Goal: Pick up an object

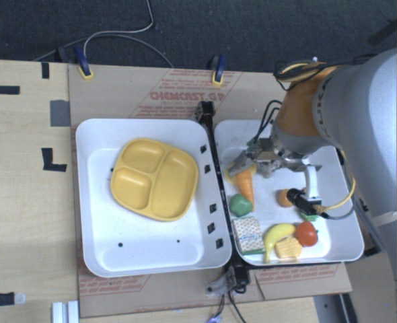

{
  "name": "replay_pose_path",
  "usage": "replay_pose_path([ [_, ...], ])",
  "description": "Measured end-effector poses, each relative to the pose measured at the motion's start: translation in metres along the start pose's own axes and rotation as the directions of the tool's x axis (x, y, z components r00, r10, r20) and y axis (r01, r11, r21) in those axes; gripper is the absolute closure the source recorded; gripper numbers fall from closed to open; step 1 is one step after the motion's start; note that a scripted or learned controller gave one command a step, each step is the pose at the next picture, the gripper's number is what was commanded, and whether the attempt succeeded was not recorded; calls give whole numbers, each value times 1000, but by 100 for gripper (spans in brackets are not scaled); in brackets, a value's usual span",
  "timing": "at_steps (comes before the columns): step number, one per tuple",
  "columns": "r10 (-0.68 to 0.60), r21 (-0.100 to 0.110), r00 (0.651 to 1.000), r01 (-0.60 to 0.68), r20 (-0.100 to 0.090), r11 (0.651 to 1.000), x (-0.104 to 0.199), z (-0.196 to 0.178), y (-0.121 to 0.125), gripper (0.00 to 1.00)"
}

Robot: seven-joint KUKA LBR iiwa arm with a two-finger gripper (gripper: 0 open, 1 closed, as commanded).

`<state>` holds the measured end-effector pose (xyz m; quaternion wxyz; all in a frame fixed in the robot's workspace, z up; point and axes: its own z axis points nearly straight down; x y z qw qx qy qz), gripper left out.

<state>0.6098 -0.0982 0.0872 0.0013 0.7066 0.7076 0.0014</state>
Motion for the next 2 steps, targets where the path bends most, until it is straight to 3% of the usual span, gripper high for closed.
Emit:
replay_pose_path([
  [1, -1, -10, 1000, 1, 0, 1000, 0, -15, 4, 100],
  [2, -2, 0, 1000, 2, 0, 1000, 81, -99, -6, 100],
])
